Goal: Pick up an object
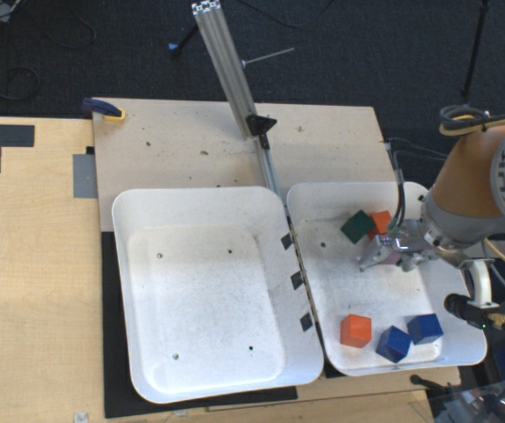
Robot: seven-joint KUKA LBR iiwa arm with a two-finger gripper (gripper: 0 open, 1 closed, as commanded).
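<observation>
Right bin (pixel 323 324), near edge around 5 o'clock: an orange cube (pixel 355 330) and two blue cubes (pixel 394 343) (pixel 425 328). Farther back at 3 o'clock, the gripper (pixel 378 256) hangs just beside a green block (pixel 357 226) and an orange block (pixel 381 222), arm reaching in from 3 o'clock. Can't tell its grip state.

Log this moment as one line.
gripper low in right bin | beside green block, orange block | nothing seen held

A ribbed silver aluminium bar (pixel 232 70) slants from the upper centre of the frame down to a black bracket (pixel 260 125). A blue-and-yellow clamp handle (pixel 104 108) lies at the pale bench board's (pixel 181 144) upper-left corner. Black cables (pixel 1 11) coil at upper left.
</observation>
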